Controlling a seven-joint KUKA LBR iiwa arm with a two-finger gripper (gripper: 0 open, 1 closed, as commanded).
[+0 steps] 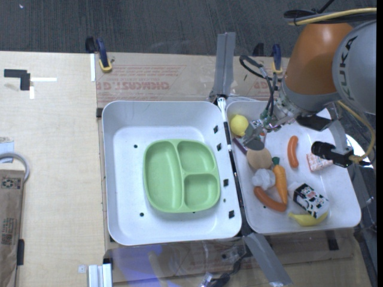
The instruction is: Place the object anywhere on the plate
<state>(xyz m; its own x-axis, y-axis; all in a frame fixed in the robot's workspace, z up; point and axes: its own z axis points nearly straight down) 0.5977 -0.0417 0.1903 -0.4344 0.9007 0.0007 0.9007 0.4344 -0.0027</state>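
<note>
Green plate (181,175) waits bare in the left bin (119,160) while the hand (256,133), its grip impossible to tell, hovers over the right bin's (347,214) toys near the lemon (239,124), so it should close squarely on one.

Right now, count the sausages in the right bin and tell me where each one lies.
2. One sausage lies upright in the bin's upper right part, apart from the rest. The other sausage lies slanted low in the middle, beside the carrot. The arm could hide more.
</note>
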